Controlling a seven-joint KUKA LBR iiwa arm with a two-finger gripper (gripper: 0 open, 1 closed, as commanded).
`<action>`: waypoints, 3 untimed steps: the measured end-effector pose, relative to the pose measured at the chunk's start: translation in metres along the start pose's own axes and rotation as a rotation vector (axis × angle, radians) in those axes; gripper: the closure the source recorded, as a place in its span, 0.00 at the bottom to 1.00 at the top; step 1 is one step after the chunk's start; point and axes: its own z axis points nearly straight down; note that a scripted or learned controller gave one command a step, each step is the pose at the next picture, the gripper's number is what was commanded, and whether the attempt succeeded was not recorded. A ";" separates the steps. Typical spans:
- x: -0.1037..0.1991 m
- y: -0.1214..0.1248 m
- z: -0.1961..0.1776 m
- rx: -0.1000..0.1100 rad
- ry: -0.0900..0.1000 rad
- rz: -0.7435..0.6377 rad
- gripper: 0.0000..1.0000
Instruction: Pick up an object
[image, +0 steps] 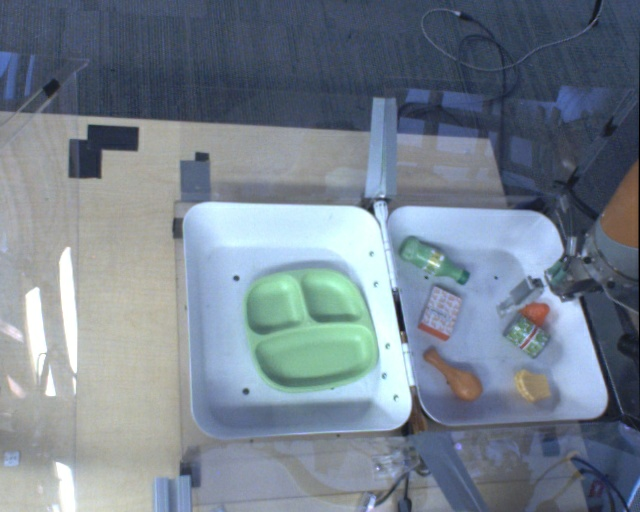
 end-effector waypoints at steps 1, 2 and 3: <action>0.007 0.009 0.072 -0.008 0.008 0.053 0.00; 0.005 0.011 0.060 -0.013 0.003 0.052 1.00; 0.054 0.041 -0.072 -0.002 -0.001 0.142 1.00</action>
